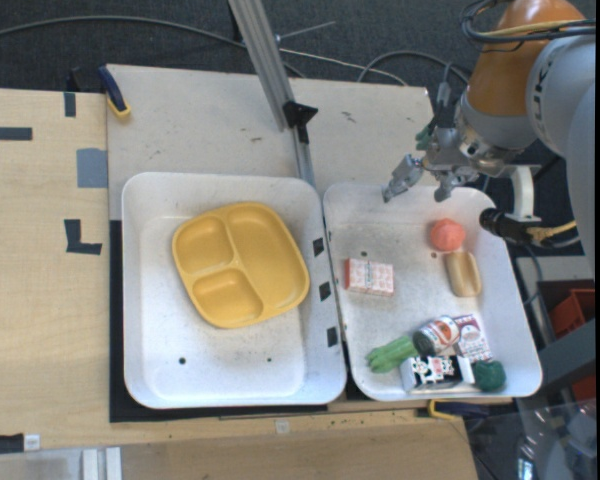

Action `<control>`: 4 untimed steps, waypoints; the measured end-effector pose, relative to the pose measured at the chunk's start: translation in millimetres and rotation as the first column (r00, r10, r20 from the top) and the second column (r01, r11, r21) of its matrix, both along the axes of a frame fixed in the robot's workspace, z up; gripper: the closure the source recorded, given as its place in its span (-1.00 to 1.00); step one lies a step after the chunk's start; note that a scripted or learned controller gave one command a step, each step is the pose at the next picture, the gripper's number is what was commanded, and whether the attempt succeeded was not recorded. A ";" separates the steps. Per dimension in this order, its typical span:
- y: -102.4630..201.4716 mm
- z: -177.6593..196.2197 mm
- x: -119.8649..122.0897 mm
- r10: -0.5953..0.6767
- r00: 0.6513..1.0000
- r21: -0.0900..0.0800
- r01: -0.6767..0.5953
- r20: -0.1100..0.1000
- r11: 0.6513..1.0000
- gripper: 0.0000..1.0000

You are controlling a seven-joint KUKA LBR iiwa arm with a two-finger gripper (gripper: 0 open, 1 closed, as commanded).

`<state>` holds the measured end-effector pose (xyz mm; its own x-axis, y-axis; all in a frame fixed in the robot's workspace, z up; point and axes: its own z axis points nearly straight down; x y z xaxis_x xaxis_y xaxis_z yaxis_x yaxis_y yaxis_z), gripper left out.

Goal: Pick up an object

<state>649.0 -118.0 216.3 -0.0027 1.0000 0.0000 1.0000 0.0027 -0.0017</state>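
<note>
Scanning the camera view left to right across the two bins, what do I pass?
Yellow divided plate in the left bin, then in the right bin: small pink-and-white carton, then the orange ball.

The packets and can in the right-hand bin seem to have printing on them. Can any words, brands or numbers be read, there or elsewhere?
No text can be read.
Small pink-and-white carton: printing, too blurred to read.
Can: red and white label, too blurred.
Black-and-white packet: markings, too small to read.
Yellow divided tray in the left bin: no writing.
</note>
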 end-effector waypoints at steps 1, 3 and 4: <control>0.0 0.0 0.0 0.000 1.000 0.000 0.000 0.000 1.000 -1.00; -1.8 -107.3 -9.0 -0.001 1.000 -0.001 0.001 -0.005 1.000 -1.00; -1.2 -128.9 -9.5 -0.001 1.000 -0.002 0.001 -0.001 1.000 -1.00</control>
